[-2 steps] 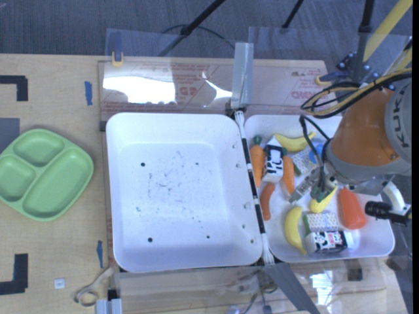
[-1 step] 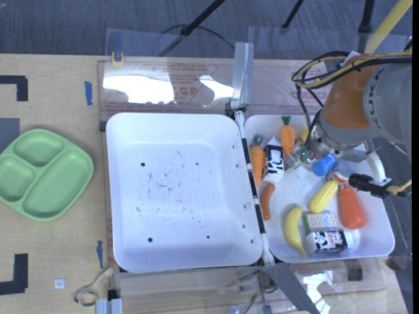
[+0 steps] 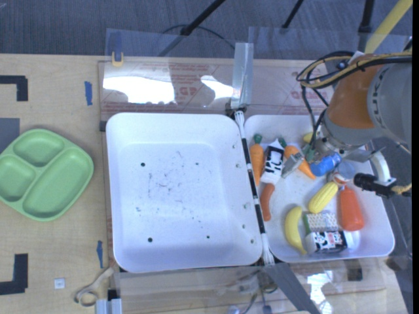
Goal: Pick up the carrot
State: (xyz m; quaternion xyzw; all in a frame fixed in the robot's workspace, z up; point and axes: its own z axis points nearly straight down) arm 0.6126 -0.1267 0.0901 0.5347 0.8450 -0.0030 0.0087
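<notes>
Arm (image 3: 373, 103) comes in from right, bent down over far part of right bin (image 3: 383, 244). Gripper (image 3: 313, 154) sits low among items near bin's far-middle; can't tell its state. Carrot (image 3: 256, 161) lies at far-left of right bin, just beside the divider wall, long axis running far-near, green top pointing far. Black/white pack (image 3: 273, 162) touches its right side. Left bin (image 3: 131, 136) has open floor; green tray (image 3: 44, 174) sits well left on bench.
</notes>
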